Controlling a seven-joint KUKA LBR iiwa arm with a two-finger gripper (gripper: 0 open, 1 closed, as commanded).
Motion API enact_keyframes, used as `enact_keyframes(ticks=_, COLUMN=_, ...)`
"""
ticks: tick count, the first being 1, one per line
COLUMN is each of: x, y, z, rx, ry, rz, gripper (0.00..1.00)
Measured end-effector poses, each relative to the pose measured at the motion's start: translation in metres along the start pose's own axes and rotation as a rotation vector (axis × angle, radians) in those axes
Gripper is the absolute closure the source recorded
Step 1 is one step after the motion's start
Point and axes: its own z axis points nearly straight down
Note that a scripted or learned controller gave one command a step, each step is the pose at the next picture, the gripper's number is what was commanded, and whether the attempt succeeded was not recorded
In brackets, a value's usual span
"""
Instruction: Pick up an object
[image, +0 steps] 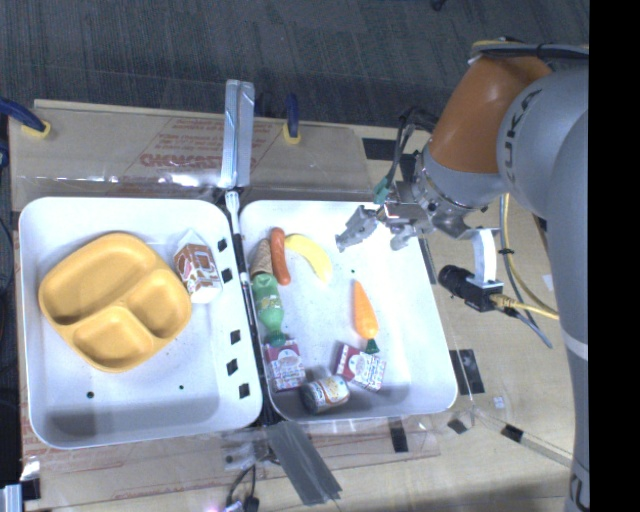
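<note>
The grey arm (540, 150) is seen reaching in from the right, its orange band bent over the far right corner of the right bin (420, 330), with the wrist turned down and leftward. The gripper (378, 230) is held above the far right part of that bin; its two fingers (352, 232) are spread, so the jaws stand apart, and nothing is seen between them.

The things of the task are gathered in the right bin. A yellow banana (308, 254) lies near the far edge, curved, its long axis running from the far left toward the near right. Just beside it, to the left, a red sausage (279, 257) is laid lengthwise from far to near, close to a brown cone-like item (260, 257) against the left wall. Nearer along that wall a green bottle-shaped toy (268, 308) is set, its long axis also far to near. An orange carrot (365, 312) lies right of the middle, its pointed tip toward the far edge and its green end toward the near edge. Along the near edge two small red cartons (285, 364) (360, 368) and a dark can (324, 393) on its side are found.

In the left bin (60, 400) a yellow divided tray (113, 300) is placed, with a small carton (198, 270) just beside it toward the right wall.
</note>
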Motion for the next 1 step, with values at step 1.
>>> enact_keyframes(ticks=1, x=-0.0527, y=-0.0436, z=0.1452, rx=-0.001, ry=0.0, rz=-0.158, gripper=0.0)
